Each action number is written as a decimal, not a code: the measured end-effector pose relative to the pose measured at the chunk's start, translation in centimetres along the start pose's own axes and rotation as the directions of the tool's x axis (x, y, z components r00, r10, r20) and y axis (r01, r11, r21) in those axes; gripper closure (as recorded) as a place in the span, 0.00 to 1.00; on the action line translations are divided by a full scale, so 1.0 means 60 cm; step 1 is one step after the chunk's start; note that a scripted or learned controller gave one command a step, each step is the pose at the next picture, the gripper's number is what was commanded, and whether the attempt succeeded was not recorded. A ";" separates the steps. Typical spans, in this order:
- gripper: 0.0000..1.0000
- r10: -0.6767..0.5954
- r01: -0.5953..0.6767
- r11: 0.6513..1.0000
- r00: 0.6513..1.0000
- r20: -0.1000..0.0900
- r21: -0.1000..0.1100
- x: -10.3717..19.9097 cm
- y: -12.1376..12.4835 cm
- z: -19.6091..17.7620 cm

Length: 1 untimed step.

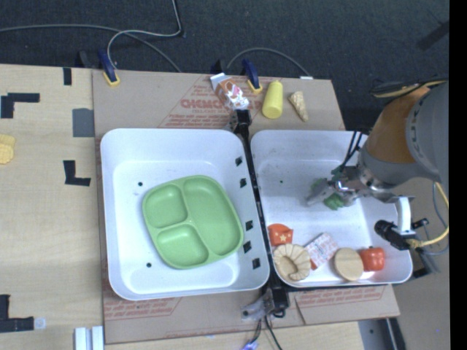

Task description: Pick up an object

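Note:
My gripper (326, 193) reaches in from the right and sits low in the middle of the right bin (292, 148). A small green object (335, 202) lies right at its fingertips, touching or just under them; whether it is held I cannot tell. Along the front of the right bin lie a red piece with a star (280, 234), a tan croissant-like pastry (291, 261), a white and red packet (320, 249), a round tan bun (349, 263) and a red object (373, 258).
A green divided plate (191, 220) lies in the left bin (124, 159). Behind the bins on the cardboard sit a small carton (229, 91), a yellow bottle (272, 99) and a tan cone (299, 106). Clamps and cables run along the back.

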<state>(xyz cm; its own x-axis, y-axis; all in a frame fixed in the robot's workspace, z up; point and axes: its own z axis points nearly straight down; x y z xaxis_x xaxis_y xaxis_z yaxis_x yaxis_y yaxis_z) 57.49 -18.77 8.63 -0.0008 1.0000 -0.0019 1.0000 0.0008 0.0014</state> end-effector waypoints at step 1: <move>1.00 -0.001 0.001 1.000 1.000 0.003 -0.003 -0.001 0.002 -0.018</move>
<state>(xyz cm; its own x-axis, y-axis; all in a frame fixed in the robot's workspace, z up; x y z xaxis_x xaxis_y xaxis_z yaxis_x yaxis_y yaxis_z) 57.58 -18.82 9.71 -0.0014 1.0000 -0.0044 1.0000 0.0014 0.0049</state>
